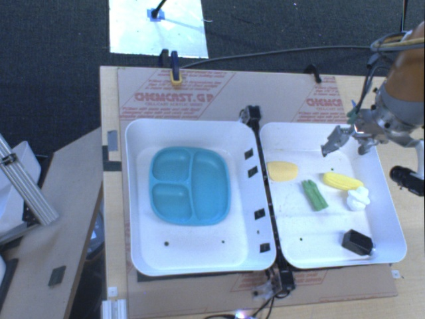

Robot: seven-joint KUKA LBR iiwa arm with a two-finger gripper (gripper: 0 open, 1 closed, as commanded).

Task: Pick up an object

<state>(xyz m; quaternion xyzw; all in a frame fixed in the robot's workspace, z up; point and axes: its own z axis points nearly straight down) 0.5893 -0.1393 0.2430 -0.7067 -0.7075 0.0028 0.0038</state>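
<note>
Arm [405, 78] cut off at the right edge, orange band only partly in frame. Gripper [346, 140] hovering over the far part of the right bin [392, 248], fingers spread apart, gripping nothing. Below it: a yellow oval piece [282, 171] near the divider, a green stick [315, 195], a yellow banana-like object [342, 181], a small white thing [357, 199] too blurred to identify, a black block [357, 242] at the near right. Left bin [143, 244] holding a blue divided tray [190, 184]. Beneath both, a lettered board [199, 92] on dark carpet [53, 45].
</note>
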